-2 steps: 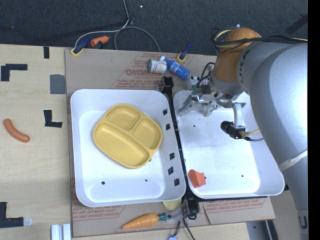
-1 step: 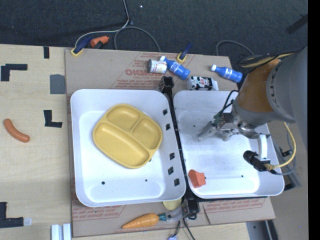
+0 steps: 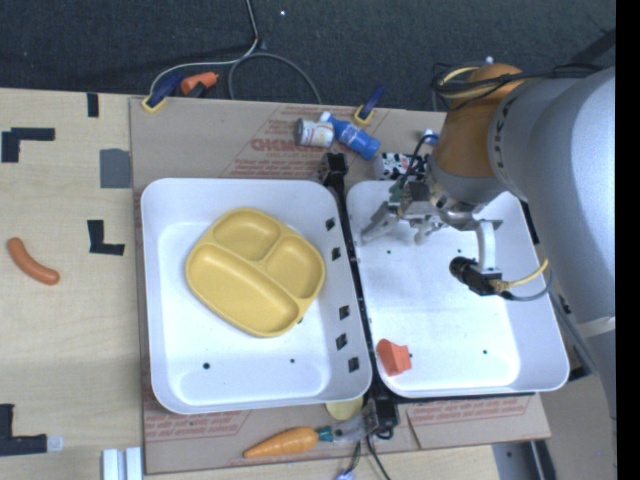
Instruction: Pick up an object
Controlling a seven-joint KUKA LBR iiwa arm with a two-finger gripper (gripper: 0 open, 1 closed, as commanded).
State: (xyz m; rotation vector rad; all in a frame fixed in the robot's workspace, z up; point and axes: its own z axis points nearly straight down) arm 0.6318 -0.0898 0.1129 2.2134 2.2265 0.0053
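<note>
Reaching in from the right, the arm (image 3: 560, 168) holds its gripper (image 3: 396, 232) low over the far-left part of the right bin (image 3: 440, 318), close to the wall shared with the left bin (image 3: 250, 373). Its two fingers (image 3: 372, 228) are spread apart with nothing between them, only bare white floor beneath. A block (image 3: 393, 357), small and orange, lies in the same bin well nearer the camera than the gripper, almost straight below it in the picture and tucked into the near-left corner by the dividing wall; it is apart from the fingers and untouched. To the gripper's left, across the wall, a plate (image 3: 257, 271), yellow with three compartments, lies flat in the middle of the left bin. Beyond the gripper, outside the bins on the cardboard (image 3: 200, 133), a bottle (image 3: 338, 133) in white and blue lies on its side, with a blue clamp (image 3: 370, 103) just past it and an orange-handled clamp (image 3: 185, 86) further left. Near the camera, below both bins, a carrot (image 3: 283, 442) rests on the cardboard. Far to the gripper's left, on the pale bench (image 3: 60, 188), lies a sausage (image 3: 32, 261).
</note>
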